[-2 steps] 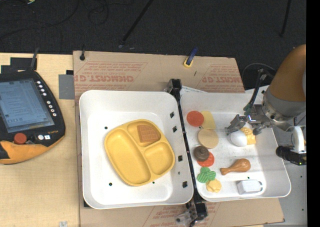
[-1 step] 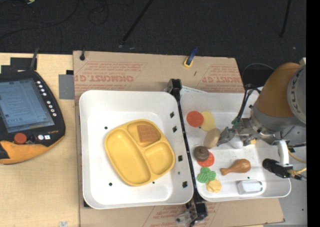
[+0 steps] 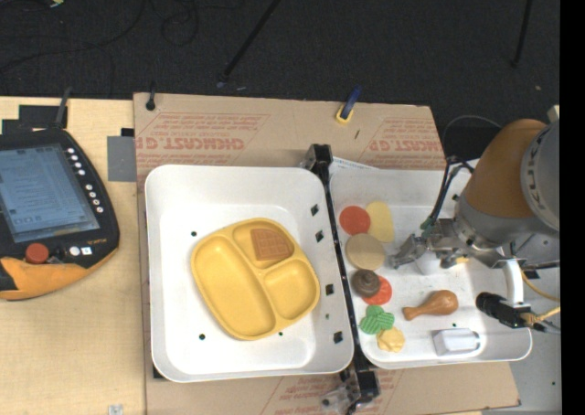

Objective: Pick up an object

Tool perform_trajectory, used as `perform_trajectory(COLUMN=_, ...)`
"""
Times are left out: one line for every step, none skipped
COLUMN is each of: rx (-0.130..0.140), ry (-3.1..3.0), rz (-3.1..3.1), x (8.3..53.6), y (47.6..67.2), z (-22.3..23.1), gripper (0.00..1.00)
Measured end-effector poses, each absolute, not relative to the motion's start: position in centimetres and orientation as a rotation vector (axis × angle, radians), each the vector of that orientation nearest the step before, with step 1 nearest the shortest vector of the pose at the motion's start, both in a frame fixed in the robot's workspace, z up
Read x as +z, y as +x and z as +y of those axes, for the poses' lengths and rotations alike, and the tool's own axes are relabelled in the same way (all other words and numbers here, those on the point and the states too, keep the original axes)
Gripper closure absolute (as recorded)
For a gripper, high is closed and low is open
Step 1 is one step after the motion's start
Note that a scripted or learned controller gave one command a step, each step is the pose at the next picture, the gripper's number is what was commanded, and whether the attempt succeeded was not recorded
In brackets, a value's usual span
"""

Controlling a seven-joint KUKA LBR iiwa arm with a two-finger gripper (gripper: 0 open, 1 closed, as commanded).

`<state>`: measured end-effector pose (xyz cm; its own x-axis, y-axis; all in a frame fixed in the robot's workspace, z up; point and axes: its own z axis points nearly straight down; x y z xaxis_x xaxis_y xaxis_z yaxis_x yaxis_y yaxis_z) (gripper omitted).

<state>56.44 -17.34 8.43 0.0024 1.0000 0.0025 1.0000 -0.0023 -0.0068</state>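
Observation:
The right bin (image 3: 484, 355) holds several toy foods: a red slice (image 3: 355, 218), a pale yellow piece (image 3: 380, 221), a beige disc (image 3: 365, 250), a brown lump (image 3: 366, 282) on another red slice (image 3: 383, 292), a green piece (image 3: 376, 320), a small yellow piece (image 3: 391, 340), a brown drumstick (image 3: 431, 305) and a white block (image 3: 455, 341). My gripper (image 3: 409, 254) hangs low over this bin, just right of the beige disc and above the drumstick. I see nothing held in it.
The left bin (image 3: 174, 221) carries a yellow divided plate (image 3: 238, 290) with a brown waffle square (image 3: 269, 243) in its upper compartment. A ridge (image 3: 331, 249) separates the bins. A control pendant (image 3: 46, 212) lies at the far left of the bench.

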Motion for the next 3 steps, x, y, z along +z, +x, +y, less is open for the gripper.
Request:
perform_trajectory(rx=0.006, ry=-2.223, rz=-2.208, x=9.2, y=56.5, z=-17.6, gripper=1.0)
perform_trajectory(rx=0.002, ry=-2.219, rz=-2.22, x=14.9, y=56.4, z=-17.0, gripper=1.0)
perform_trajectory(rx=0.003, ry=-2.221, rz=-2.219, x=19.0, y=56.7, z=-17.8, gripper=1.0)
